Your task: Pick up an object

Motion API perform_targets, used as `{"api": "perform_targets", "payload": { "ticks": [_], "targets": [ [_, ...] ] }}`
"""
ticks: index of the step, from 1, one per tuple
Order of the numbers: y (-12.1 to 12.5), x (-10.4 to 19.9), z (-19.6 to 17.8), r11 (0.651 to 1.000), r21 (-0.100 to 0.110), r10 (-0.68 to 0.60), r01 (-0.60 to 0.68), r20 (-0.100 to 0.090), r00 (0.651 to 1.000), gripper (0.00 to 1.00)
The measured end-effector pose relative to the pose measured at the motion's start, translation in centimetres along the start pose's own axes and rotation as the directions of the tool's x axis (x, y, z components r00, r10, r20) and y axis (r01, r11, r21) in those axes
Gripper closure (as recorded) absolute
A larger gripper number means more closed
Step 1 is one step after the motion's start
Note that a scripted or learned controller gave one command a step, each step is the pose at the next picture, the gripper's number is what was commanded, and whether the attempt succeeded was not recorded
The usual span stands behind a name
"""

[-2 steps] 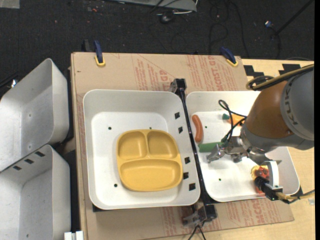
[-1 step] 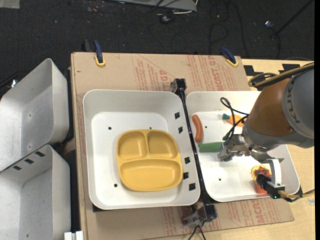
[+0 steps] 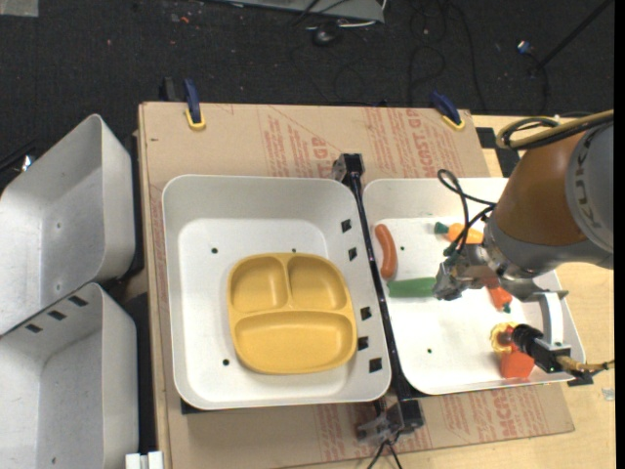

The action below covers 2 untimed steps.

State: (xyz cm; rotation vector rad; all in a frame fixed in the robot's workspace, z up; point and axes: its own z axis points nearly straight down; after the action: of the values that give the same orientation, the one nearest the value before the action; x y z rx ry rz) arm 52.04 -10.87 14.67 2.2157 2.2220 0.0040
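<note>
The surface [image 3: 254, 135] carries two white bins side by side. The left bin [image 3: 186, 291] holds a yellow plate [image 3: 291, 313] with three compartments, set in its middle. In the right bin [image 3: 430, 355] a green piece [image 3: 410, 286] lies flat about halfway between the far and near edges, in the left half. Its long axis runs across the bin from left to right, almost parallel to the near edge, with one end pointing at the bin's left wall and the other at the gripper [image 3: 449, 286]. The gripper is down at that right end, touching it or just beside it; which one cannot be told, nor whether the gripper is clenched or released. A red-orange sausage [image 3: 387, 248] lies close along the left wall, its length running far to near, crosswise to the green piece, and its near end is just beside the green piece's left end. The arm [image 3: 552, 203] comes in over the bin's right edge. A small orange bit [image 3: 461, 231] sits toward the far edge, an orange chunk [image 3: 500, 299] just right of the gripper, and an orange lump [image 3: 515, 363] by the near right corner.
</note>
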Motion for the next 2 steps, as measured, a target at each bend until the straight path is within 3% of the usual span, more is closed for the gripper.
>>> {"api": "perform_targets", "payload": {
  "ticks": [2],
  "targets": [
    [-0.4,-0.3,-9.3,1.0,-0.002,0.0,0.0,0.001,1.0,1.0]
  ]
}}
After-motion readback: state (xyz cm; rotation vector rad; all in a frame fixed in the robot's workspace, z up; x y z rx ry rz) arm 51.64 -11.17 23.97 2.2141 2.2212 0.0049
